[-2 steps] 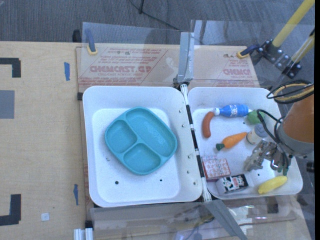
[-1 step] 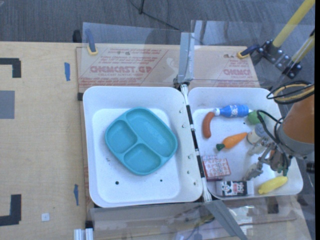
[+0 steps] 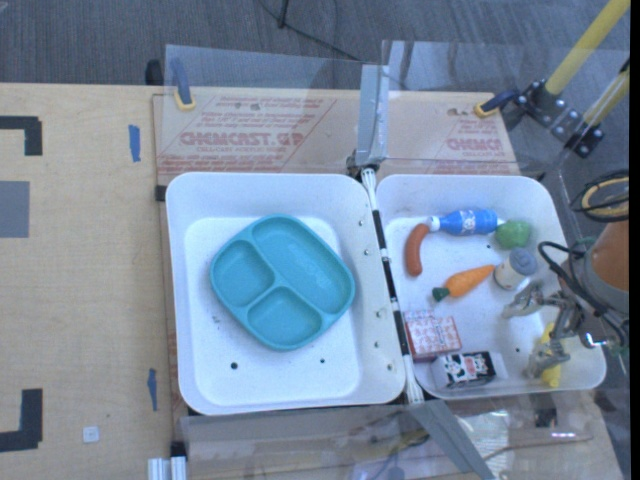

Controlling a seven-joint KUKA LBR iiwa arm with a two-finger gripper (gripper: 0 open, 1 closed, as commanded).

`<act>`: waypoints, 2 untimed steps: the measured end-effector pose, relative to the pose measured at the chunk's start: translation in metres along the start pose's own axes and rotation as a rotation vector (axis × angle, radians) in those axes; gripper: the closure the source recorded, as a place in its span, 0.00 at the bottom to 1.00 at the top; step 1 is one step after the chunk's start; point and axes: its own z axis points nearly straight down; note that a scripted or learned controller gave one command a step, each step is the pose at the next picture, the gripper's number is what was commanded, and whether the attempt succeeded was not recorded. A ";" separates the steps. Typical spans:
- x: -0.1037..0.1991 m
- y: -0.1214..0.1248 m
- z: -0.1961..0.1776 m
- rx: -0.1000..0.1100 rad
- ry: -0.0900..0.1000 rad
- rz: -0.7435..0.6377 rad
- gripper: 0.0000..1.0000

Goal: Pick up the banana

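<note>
The banana [image 3: 550, 366] is a small yellow shape in the front right corner of the right bin [image 3: 480, 193]. Only part of it shows, because the gripper [image 3: 553, 330] hangs directly over it and hides its upper end. The gripper is a metal-grey assembly with cables, coming in from the right edge below the arm's orange band [image 3: 614, 258]. I cannot make out whether the gripper touches the banana.
The right bin also holds a red sausage [image 3: 414, 250], a blue and white bottle [image 3: 466, 221], a green item [image 3: 515, 233], a carrot [image 3: 466, 281], a grey-topped object [image 3: 521, 264], a pink box [image 3: 432, 333] and a black and white carton [image 3: 468, 368]. A blue divided plate [image 3: 282, 281] lies in the left bin [image 3: 190, 268].
</note>
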 end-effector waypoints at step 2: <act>-0.005 -0.002 -0.023 0.003 -0.021 0.009 1.00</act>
